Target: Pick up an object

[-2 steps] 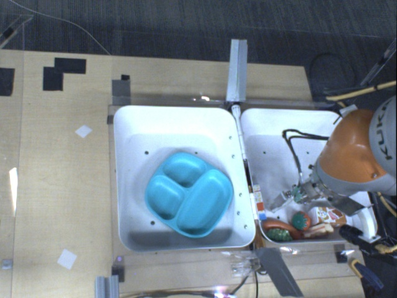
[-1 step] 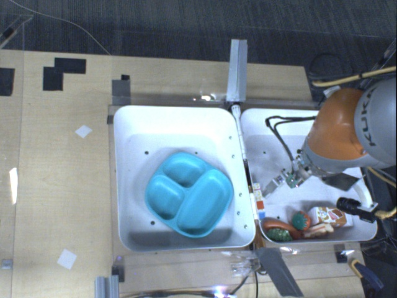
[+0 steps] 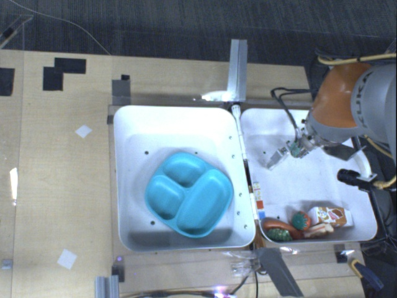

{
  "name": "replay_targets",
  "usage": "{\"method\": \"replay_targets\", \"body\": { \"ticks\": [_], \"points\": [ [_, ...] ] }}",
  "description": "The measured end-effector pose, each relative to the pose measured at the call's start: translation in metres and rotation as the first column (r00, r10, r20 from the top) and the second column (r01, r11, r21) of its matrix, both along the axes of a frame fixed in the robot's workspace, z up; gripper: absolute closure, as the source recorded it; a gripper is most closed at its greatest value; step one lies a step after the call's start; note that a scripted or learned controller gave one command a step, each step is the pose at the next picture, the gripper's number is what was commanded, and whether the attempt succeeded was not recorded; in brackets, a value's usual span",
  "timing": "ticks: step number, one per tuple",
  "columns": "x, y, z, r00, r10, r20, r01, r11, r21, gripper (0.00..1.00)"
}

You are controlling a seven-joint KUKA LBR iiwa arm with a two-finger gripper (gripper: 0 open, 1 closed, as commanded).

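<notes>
Nearest the camera, along the front wall of the right bin (image 3: 372, 228), lies a cluster of small objects: a green and orange toy (image 3: 277, 230), a teal ball-like item (image 3: 301, 220) touching it, and a white carton with orange print (image 3: 330, 216) lying on its side just to the right. These are the candidates for picking, and all rest on the bin floor, apart from the arm. To the left, the left bin (image 3: 124, 166) holds a blue three-compartment dish (image 3: 189, 194), set slightly toward the front and tilted in plan, its largest compartment facing the front right corner. Farther back, over the middle of the right bin, the tool (image 3: 277, 156) hangs at the end of the grey arm (image 3: 378, 98), whose orange band (image 3: 335, 101) shows above the wrist; the tool points down and to the left, well apart from the object cluster. Whether its fingers are spread or closed cannot be told, and nothing is seen between them. Beyond both bins, a metal upright (image 3: 237, 70) stands on the wooden table (image 3: 56, 185) at the junction of the bins, with black markers (image 3: 62, 72) on the table at far left.
</notes>
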State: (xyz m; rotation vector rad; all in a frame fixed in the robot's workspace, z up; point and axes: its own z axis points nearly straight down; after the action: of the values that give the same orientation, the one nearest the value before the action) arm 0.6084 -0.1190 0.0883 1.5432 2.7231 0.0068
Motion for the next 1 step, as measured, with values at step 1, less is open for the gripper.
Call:
{"method": "replay_targets", "body": {
  "ticks": [1],
  "points": [
    [-0.0611, 0.0192, 0.0012, 0.943, -0.333, 0.001, 0.332, 0.943, 0.005, 0.0]
  ]
}}
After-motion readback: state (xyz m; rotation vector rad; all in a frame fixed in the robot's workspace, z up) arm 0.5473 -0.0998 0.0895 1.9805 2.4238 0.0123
